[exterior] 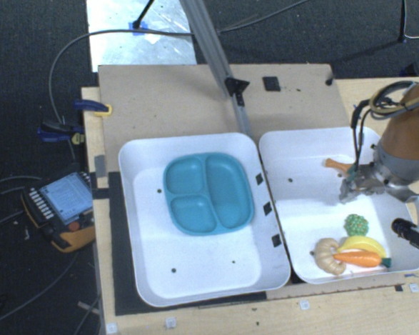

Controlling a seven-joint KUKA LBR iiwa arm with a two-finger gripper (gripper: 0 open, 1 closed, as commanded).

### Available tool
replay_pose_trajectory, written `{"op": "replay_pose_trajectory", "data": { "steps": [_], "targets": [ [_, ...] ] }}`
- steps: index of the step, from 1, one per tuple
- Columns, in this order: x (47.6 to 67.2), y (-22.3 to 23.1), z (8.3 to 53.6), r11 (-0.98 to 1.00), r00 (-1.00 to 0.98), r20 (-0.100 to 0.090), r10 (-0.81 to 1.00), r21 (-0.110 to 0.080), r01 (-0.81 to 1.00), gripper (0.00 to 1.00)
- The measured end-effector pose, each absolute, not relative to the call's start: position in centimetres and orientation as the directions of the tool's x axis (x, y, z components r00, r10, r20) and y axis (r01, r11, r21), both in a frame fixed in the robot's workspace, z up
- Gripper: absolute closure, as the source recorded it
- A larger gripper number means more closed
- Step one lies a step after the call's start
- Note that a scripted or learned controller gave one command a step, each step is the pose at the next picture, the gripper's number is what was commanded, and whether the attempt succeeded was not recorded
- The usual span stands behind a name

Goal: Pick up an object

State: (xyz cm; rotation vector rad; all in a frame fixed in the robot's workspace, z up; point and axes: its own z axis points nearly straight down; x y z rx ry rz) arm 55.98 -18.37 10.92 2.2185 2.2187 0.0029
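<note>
In the right bin [297, 193], my gripper [352, 189] hangs low over the floor near the right wall. Just left of and above it lies a small orange piece [336, 164], close to the fingertips. Below the gripper sits a green broccoli toy [356, 224]. Further down lie a yellow banana [364, 245], an orange carrot [357, 259] and a tan knobbly piece [329, 254], bunched in the bin's lower right corner. I see nothing between the fingers.
The left bin [152, 274] holds a blue divided plate [208, 192]. A grey pole [212, 45] slants over the bench from the top. A handheld device [61, 209] and cables lie off the bench to the left.
</note>
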Motion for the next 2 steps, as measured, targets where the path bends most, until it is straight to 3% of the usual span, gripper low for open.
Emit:
{"op": "replay_pose_trajectory", "data": {
  "steps": [2],
  "targets": [
    [54.8, -17.3, 21.6, 0.005, -0.005, -0.001, 1.0, 0.004, 1.0, 1.0]
  ]
}}
